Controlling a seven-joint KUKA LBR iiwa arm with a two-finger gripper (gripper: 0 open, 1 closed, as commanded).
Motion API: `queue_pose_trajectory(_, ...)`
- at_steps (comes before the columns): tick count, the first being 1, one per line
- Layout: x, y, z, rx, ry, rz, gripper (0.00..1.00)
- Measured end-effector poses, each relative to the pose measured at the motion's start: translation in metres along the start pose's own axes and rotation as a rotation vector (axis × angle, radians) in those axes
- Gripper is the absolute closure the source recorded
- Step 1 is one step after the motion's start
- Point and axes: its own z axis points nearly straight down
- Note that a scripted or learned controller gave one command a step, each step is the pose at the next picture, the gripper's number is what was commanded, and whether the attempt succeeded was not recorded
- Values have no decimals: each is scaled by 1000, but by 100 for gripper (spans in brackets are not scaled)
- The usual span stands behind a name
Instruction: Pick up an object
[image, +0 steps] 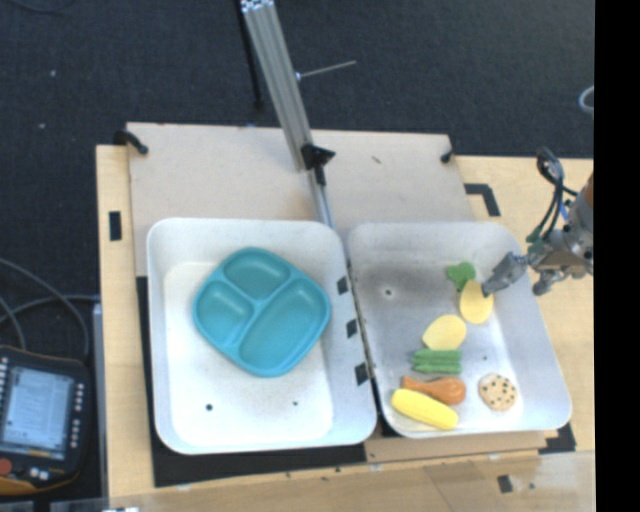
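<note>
Several toy foods lie in the right bin (400, 250): a green piece (461, 273), a pale yellow piece (476, 304), a yellow oval (444, 332), a green bean pod (437, 360), an orange carrot (438, 388), a yellow banana-like piece (424, 409) and a cookie (497, 391). My gripper (522, 278) hangs over the bin's right side and is open, with nothing between its fingers. One finger (500, 274) points toward the pale yellow piece, just right of it.
The left bin (170, 400) holds a blue divided plate (262, 311). A slanted metal rail (290, 110) runs from the top down to the gap between the bins. A screen device (35, 415) sits off the bench at the lower left.
</note>
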Motion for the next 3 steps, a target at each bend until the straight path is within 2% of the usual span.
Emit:
queue_pose_trajectory(1,0,0,0,0,0,0,0)
queue_pose_trajectory(2,0,-9,59,6,0,4,0)
queue_pose_trajectory(3,2,-7,102,5,-1,5,0)
